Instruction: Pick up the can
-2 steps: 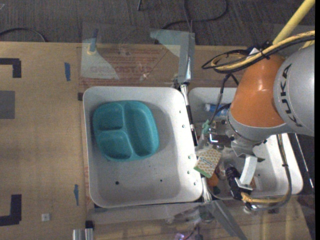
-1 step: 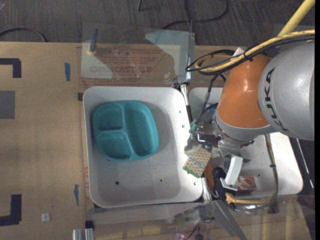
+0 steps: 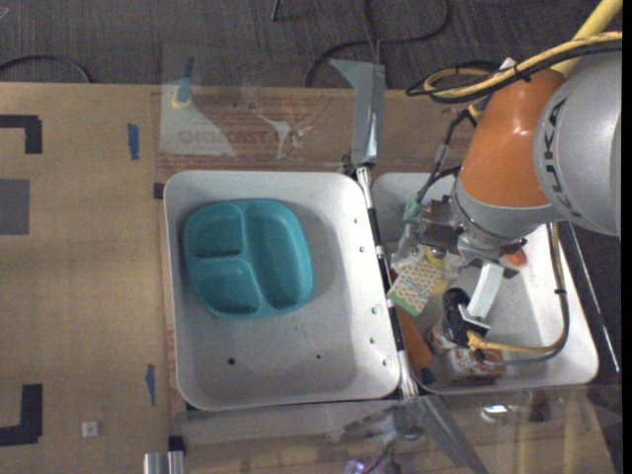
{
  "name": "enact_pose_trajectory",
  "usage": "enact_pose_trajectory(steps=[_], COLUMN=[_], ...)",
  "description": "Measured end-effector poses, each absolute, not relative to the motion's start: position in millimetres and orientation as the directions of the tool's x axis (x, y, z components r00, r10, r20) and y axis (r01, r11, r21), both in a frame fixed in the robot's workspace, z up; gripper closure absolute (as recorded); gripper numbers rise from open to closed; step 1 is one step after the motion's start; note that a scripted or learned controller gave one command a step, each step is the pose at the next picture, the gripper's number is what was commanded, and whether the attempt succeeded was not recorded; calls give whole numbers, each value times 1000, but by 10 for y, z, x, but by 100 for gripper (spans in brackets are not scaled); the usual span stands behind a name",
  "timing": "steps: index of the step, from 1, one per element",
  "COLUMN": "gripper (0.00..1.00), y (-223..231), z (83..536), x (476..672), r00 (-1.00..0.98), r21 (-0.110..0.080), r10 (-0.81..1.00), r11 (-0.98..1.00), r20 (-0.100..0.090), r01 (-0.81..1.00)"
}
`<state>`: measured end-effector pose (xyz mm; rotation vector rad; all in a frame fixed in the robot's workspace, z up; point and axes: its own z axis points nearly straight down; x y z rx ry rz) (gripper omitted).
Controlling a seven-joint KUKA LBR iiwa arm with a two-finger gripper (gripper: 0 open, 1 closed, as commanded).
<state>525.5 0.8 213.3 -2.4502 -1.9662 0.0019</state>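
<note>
We see the arm [image 3: 513, 146] reaching in from the right and hanging over the right bin [image 3: 553, 334], with its bulk covering much of that bin's far half. The gripper [image 3: 432, 237] sits low at the bin's left side, close to the wall shared with the left bin [image 3: 296, 354]. From this angle we cannot tell whether the claw is released or clenched, and we see nothing held in it.

The can [image 3: 462, 365], as far as we can make it out, is the brownish thing at the near edge of the right bin. It is partly hidden by the robot's own hardware, so we name it with some caution. It rests in the bin, nearer to us than the gripper and apart from it. A patterned packet [image 3: 417, 286] lies between the two, just beside the gripper. The left bin holds a teal plate [image 3: 247, 255], which has no part in this job.

We judge the task to be barely begun. The arm is over the correct bin, but the can has not been grasped or lifted. What remains is to bring the claw over the can, clear of the packet, close on it and raise it out of the bin.
</note>
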Motion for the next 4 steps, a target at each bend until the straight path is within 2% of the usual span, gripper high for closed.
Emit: enact_pose_trajectory(steps=[1,2,3,4], gripper=[100,100,100,100], y=[162,213,850,1030], z=[2693,2283,2004,1971], x=[4829,4792,5472,5771], r00=[120,-59,103,135], r21=[0,-3,0,0], r10=[993,998,995,991], r11=[-120,59,-103,-135], r20=[-1,1,-1,-1], r01=[993,998,995,991])
